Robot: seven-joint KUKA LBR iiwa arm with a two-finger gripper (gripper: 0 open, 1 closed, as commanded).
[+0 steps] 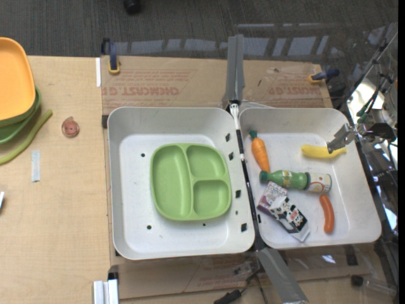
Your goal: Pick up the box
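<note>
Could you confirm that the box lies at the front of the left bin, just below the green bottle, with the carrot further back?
Not quite: the box lies in the right bin, not the left. The camera view shows it at the front there, just below the green bottle, with the carrot further back. The left bin holds the green divided plate.

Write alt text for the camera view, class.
The gripper hovers by a banana in the right bin, away from the box lying near a bottle, carrot and sausage. The left bin holds a green plate.
</note>
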